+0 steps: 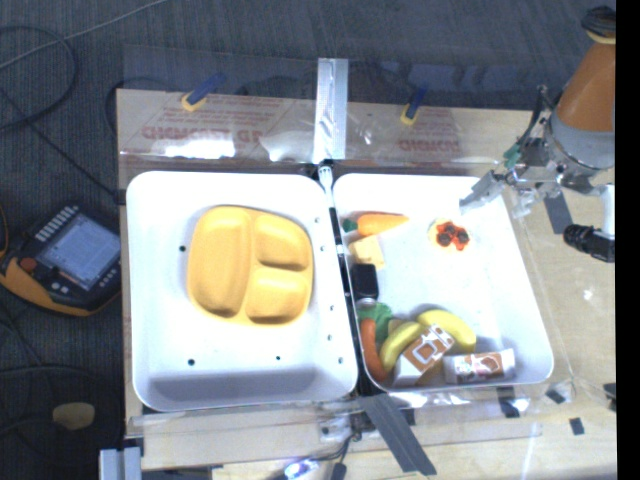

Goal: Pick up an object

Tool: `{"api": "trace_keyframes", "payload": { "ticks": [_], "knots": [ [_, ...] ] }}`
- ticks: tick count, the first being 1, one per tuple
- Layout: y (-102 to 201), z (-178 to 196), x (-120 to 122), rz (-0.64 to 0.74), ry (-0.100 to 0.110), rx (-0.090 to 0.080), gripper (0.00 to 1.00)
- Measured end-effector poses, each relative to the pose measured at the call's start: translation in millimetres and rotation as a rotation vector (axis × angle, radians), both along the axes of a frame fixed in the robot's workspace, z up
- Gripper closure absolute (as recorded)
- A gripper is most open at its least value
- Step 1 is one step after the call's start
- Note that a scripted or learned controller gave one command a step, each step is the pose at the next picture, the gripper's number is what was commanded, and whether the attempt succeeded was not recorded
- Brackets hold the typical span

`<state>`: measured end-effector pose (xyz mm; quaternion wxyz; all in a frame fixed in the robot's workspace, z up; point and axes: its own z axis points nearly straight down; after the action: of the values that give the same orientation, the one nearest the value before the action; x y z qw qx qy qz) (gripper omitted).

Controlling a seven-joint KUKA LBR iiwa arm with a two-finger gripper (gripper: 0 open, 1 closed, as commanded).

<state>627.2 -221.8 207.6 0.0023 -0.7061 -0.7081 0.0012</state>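
**Yellow tray left, jumble of small items right, arm at the far right corner**

Yellow and moulded into sections, a divided plate (249,264) lies in the middle of the left bin (150,358). The right bin (500,298) carries the small things: an orange carrot (378,224) near its far left corner, a pale yellow block (366,252) and a black item (364,282) just along its left wall, a small red and black piece (451,235) towards the far right, and a cluster by the near edge with a banana (425,330), a brown and white box (431,353) and a red and white packet (481,365) touching one another. The gripper (497,186) hangs over the right bin's far right corner, below the orange band of the arm (590,88); I cannot tell how it is set, and nothing visible sits in it.
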Motion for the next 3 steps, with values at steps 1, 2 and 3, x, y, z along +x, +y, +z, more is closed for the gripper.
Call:
{"api": "trace_keyframes", "payload": {
  "ticks": [1,2,3],
  "knots": [
    [13.5,-111.7,13.8,0.042,-0.007,0.002,0.00],
    [37.0,-119.2,14.6,0.104,-0.012,-0.011,0.00],
    [37.2,-112.3,14.7,0.105,-0.008,-0.009,1.00]
  ]
}}
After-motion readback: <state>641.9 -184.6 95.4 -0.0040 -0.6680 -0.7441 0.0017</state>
